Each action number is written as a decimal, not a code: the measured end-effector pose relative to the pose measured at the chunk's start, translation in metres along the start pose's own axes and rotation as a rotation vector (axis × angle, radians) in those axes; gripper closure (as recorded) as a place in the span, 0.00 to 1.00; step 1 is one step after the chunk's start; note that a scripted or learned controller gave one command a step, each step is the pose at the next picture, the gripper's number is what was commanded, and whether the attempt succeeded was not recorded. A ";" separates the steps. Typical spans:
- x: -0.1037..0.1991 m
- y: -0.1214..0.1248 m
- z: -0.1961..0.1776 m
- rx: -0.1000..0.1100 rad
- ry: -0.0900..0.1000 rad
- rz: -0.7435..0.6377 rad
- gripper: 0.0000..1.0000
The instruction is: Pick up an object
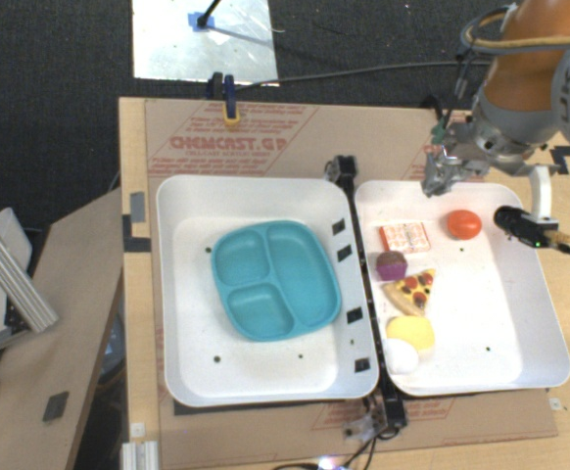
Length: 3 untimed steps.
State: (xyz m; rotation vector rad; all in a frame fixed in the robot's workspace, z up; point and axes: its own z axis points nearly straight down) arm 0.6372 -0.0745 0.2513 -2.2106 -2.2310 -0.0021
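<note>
Gripper (443, 176) sits over the far edge of the right bin (535, 302), near its back left corner; from this angle I cannot tell its state, so I record it as undetermined. Nothing is visibly held. My arm (545, 42) enters from the right, orange band above the wrist. Candidate objects all lie in the right bin, clustered toward its left side. Orange ball (464, 224) is closest to me, just in front of and slightly right of the gripper, apart from it. Red-and-white box (404, 236) lies flat to the left of the ball. Purple piece (392, 264) sits just below the box, close to the divider between the bins. Pizza slice (412, 291) lies directly in front of the purple piece, touching or nearly so. Yellow piece (410, 334) follows below the slice, and a white piece (402, 357) rests against it near the front corner. Left bin (192, 223) holds a teal compartment plate (273, 279), lying flat near its middle.
</note>
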 end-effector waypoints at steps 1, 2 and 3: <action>0.050 -0.006 0.009 0.000 0.000 0.001 1.00; 0.106 -0.023 0.005 0.000 0.000 0.001 1.00; 0.157 -0.038 0.001 0.000 0.000 0.000 1.00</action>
